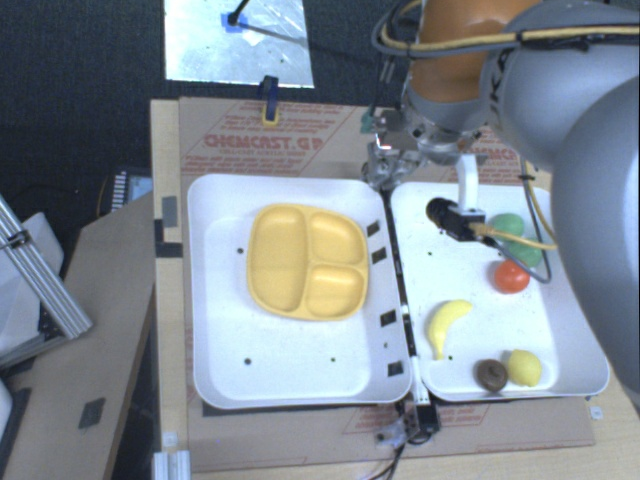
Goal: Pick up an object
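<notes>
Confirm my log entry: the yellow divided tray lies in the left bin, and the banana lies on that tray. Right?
Not quite. The yellow divided tray does lie in the left bin, but the banana is not on it. It lies on the floor of the right bin, as the camera view shows.

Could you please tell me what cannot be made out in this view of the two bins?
1. Camera view: green object, partly hidden by the arm; its shape is unclear.
2. Camera view: far right corner of the right bin, covered by the arm.
3. Camera view: gripper, blurred at the bins' far rim; any grasp is unreadable.
4. Camera view: brown object, too small to identify.
</notes>
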`<state>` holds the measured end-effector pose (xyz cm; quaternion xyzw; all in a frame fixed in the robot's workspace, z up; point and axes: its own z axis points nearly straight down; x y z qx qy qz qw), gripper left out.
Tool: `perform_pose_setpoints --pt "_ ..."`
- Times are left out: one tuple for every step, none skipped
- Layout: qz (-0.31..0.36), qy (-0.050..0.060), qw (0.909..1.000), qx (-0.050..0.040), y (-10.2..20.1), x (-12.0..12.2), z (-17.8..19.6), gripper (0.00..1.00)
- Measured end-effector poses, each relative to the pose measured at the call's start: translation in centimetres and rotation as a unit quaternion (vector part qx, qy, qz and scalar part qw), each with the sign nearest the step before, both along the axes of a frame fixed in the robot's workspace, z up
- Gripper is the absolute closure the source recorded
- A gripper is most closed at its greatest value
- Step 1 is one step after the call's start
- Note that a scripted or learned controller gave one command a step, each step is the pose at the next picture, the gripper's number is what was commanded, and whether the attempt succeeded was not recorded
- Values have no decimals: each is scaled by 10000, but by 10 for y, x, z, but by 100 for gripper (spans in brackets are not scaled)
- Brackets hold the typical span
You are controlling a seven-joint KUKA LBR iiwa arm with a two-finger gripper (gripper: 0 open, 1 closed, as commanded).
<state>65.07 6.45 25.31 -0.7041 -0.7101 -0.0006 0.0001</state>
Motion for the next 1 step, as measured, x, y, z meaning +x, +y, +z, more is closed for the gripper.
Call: perform_pose_setpoints --pt "4 2 10000 2 46 3 -16 100"
